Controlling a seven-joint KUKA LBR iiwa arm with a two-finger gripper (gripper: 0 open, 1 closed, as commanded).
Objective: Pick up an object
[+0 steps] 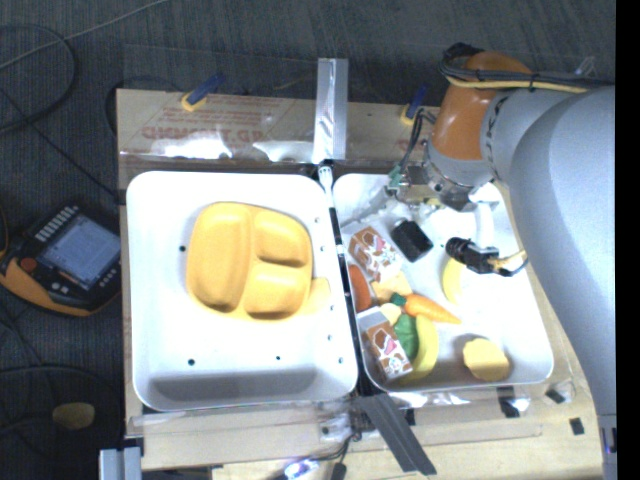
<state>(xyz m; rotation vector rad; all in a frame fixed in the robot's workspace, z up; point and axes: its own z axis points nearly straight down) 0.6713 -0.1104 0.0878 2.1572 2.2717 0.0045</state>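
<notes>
This is looking like a robotics lab. A big grey industrial arm (570,168) is reaching over a tabletop (240,118) that is carrying two white bins (140,268) side by side, bolted-on metal framing (331,108) is running between them, loose cables (60,38) are trailing across grey carpet (100,8), and a handheld control pendant (65,258) is lying on the floor.

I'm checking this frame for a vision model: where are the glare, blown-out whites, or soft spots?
Camera view: glare streaks across the clear plastic sheet behind the bins; the left bin is near blown-out white, with a soft shadow along its near wall; the yellow tray reads clearly; the grey arm at right is close and blurred; small items in the right bin look soft.
</notes>
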